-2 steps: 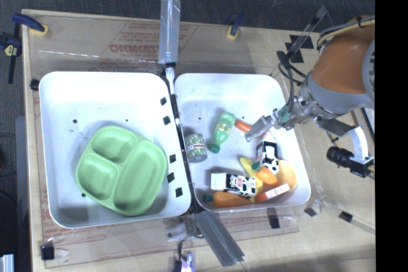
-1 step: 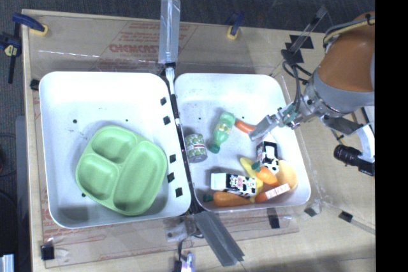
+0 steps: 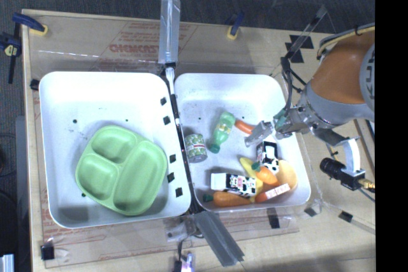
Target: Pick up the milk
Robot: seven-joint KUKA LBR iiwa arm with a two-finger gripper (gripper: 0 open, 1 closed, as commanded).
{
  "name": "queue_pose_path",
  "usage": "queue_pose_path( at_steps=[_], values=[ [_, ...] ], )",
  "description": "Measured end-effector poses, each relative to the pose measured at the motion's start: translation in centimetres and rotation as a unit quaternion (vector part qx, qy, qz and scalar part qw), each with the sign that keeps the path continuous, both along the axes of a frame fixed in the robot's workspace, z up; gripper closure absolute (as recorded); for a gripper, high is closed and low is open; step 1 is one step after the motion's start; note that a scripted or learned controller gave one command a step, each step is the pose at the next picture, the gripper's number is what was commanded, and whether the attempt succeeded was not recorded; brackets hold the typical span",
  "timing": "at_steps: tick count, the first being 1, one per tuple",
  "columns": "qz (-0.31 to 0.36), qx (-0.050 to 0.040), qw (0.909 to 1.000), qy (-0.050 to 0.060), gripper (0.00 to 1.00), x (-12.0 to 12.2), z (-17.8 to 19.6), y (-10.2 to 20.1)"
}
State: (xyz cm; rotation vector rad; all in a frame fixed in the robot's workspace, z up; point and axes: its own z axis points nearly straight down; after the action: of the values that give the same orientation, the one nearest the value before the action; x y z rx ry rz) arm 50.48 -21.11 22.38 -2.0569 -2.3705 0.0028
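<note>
A white milk carton (image 3: 234, 183) with black cow spots lies on its side near the front of the right bin (image 3: 210, 89). A second cow-spotted pack (image 3: 270, 158) stands just right of it, against a banana (image 3: 250, 167). My gripper (image 3: 260, 134) hangs low over the right side of that bin, directly above the second pack and beside the orange tip of a carrot (image 3: 243, 125). Nothing shows held in it.
The right bin also holds a green bottle (image 3: 221, 130), a small can (image 3: 195, 146), a second carrot (image 3: 229, 199) along the front wall and an orange fruit (image 3: 285, 175). A green divided plate (image 3: 122, 169) lies in the left bin (image 3: 95, 89).
</note>
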Motion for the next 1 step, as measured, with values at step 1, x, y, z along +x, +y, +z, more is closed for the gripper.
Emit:
queue_pose_path(
  at_steps=[1],
  values=[
    [-0.105,0.0001,0.9945,0.001,0.00,-2.85,-0.41,-0.01]
  ],
)
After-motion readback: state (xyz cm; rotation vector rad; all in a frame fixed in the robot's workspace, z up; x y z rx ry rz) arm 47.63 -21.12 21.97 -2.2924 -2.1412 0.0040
